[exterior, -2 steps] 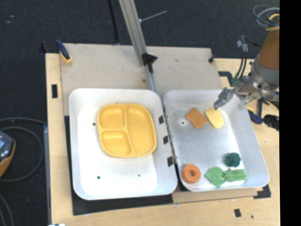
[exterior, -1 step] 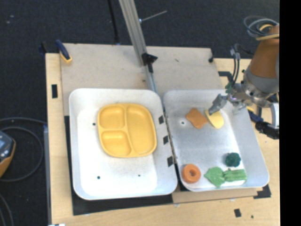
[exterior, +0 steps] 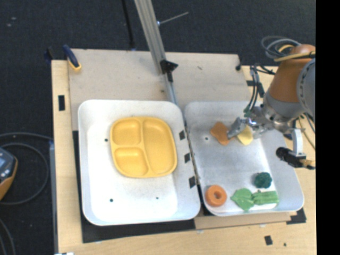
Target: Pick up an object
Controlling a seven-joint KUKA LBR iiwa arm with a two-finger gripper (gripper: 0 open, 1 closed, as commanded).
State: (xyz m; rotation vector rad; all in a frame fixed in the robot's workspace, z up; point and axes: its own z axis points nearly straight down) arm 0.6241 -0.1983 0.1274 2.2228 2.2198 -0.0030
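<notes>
One tan block (exterior: 219, 132) lies slantwise beside the gripper (exterior: 237, 130), whose grip state is unclear.

You get even, fairly bright overhead light with soft, faint shadows; the left white bin (exterior: 95, 206) beside the yellow divided plate (exterior: 143, 146) nearly washes out, the whole frame is soft and grainy, and the dark floor around the bench loses detail

In the right bin (exterior: 223, 163), an orange-brown lump (exterior: 219, 132) lay toward the far wall with a pale yellow piece (exterior: 245, 137) just beside it; a dark green ball (exterior: 262, 180), orange ring (exterior: 215, 195) and light green piece (exterior: 254, 198) sat along its near wall.
</notes>
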